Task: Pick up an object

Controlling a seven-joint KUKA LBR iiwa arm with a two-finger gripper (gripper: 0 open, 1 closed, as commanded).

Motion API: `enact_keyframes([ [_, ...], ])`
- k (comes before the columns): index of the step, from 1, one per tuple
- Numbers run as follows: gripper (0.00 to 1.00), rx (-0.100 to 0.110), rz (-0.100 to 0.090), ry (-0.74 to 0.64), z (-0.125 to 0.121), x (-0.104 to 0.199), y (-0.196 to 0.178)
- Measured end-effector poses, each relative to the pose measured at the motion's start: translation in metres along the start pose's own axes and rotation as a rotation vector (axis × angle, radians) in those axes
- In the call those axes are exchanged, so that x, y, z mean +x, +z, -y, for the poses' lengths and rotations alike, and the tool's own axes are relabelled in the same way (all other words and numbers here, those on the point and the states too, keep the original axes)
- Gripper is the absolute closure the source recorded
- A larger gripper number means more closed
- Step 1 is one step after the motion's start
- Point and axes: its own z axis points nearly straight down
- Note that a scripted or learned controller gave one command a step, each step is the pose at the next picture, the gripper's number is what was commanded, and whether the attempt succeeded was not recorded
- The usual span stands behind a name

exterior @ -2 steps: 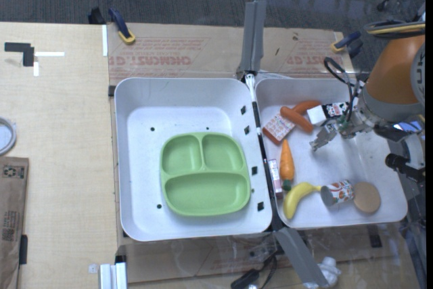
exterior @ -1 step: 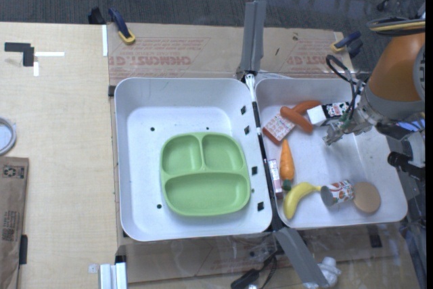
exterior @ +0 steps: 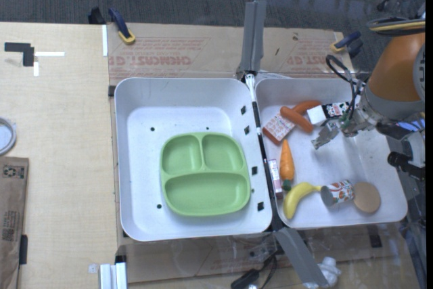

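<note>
Here the gripper hangs low in the right bin, at its 12 o'clock side; whether it is spread or pinching anything, I cannot tell. At its 7 o'clock lie a carrot, banana and can.

Bench: we are looking at a light wooden bench carrying two shallow white bins side by side.
Left bin: we are seeing the left bin sitting directly on the bench.
Right bin: the right bin is lying just beside it, their inner walls touching.
Cardboard: a brown cardboard sheet is lying under the bins' far edge.
Tape roll: a tape roll is resting at the bench's left edge.
Paper bag: a brown paper bag is lying near it.
</note>
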Motion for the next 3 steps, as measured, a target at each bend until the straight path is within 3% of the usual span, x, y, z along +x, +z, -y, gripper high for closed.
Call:
enact_keyframes([
  [1,1.0,0.0,0.0,0.004,0.0,-0.001,-0.008],
  [2,0.0,0.001,0.0,0.004,0.0,-0.001,-0.008],
  [3,0.0,0.028,-0.01,0.061,-0.043,-0.004,0.007],
])
